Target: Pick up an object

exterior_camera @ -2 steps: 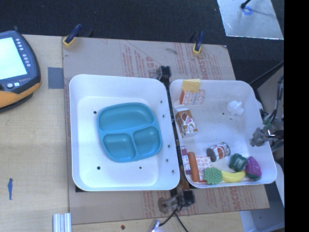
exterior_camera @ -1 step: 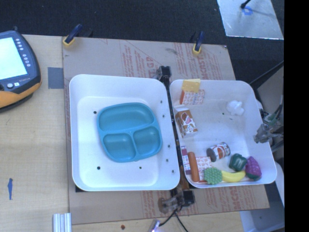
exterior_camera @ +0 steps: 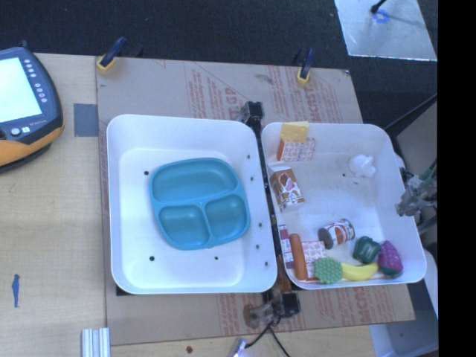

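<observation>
Nearest, along right bin [exterior_camera: 387, 136] front wall: smooth yellow banana [exterior_camera: 358, 271], knobbly purple grapes [exterior_camera: 390, 258], well below and left of gripper [exterior_camera: 413, 196] at right rim. Behind: glossy can [exterior_camera: 338, 233]. Farther left: divided blue tray [exterior_camera: 199, 201].

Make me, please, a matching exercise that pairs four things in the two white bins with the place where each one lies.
Things:
1. blue plastic divided plate
2. yellow toy banana
3. purple toy grape bunch
4. yellow block

Places:
A. right bin, far left corner
B. left bin, middle
C. right bin, near right corner
D. right bin, near edge, between a green round toy and the grapes

Pairs: 1-B, 2-D, 3-C, 4-A
</observation>
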Robot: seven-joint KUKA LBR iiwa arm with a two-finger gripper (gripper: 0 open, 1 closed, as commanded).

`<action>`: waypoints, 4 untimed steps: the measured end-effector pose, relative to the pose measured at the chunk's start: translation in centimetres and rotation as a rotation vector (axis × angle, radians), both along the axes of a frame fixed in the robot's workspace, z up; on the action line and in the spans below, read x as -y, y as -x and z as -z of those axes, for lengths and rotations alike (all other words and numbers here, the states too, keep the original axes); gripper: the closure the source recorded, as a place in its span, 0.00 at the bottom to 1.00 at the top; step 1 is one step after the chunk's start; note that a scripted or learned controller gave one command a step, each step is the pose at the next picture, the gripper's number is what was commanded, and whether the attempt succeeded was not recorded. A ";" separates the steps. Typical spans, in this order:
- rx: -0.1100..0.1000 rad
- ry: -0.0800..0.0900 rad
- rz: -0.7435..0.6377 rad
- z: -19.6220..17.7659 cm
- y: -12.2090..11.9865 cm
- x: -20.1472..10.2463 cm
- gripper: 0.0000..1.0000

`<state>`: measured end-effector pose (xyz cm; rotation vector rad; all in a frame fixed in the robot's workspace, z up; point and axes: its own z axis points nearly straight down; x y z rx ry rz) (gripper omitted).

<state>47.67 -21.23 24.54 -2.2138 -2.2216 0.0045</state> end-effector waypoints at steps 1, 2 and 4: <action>0.001 0.001 0.000 -0.2 0.0 0.0 1.00; -0.004 0.001 -0.003 3.1 0.1 -0.1 1.00; -0.004 0.000 -0.003 4.0 0.1 -0.1 1.00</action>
